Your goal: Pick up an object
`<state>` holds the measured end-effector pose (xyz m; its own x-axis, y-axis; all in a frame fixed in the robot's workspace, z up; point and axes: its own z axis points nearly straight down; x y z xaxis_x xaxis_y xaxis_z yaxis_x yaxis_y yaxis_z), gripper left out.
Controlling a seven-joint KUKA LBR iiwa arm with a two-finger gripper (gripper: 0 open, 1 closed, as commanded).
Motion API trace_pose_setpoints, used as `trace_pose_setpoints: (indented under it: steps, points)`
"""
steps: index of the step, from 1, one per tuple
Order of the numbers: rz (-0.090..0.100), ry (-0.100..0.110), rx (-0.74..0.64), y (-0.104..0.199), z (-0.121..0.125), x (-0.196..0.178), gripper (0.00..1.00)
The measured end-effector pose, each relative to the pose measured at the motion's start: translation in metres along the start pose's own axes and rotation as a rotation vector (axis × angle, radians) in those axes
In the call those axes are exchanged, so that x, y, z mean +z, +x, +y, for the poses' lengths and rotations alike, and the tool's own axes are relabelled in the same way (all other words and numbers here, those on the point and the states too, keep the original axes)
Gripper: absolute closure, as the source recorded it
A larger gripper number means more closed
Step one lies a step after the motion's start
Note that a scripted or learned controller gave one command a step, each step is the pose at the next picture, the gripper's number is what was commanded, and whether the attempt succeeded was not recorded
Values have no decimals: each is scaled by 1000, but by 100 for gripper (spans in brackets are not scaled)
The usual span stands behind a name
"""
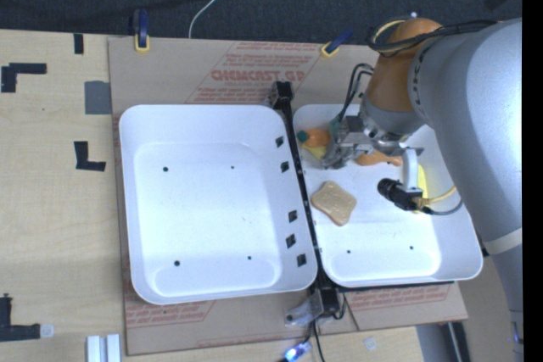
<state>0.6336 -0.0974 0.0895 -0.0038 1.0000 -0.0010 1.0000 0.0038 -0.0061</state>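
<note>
My gripper (337, 150) reaches down into the far left part of the right bin (399, 271), under the orange wrist band. Right beside its tip lie small orange and yellow objects (316, 140) near the divider. More orange pieces (377, 157) show just right of the gripper, partly hidden by it. A tan, toast-like piece (333, 203) lies flat a little nearer the front of the same bin, apart from the gripper. A yellow object (424, 182) sits at the bin's right side, partly covered by the arm.
The left bin (204, 199) stands beside the right one, with black clips (294, 182) along the shared edge. The big grey arm (475, 114) covers the right bin's far right side. Cardboard (246, 72) lies under both bins.
</note>
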Motion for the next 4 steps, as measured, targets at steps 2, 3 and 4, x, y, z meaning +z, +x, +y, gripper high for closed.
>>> trace_pose_setpoints:
  steps: [2, 3, 4]
  points:
    - [2, -7, -3, 108, 2, -207, 100]
    - [1, -8, -3, 162, 36, -269, 100]
    - [0, 0, -6, 259, 34, -251, 100]
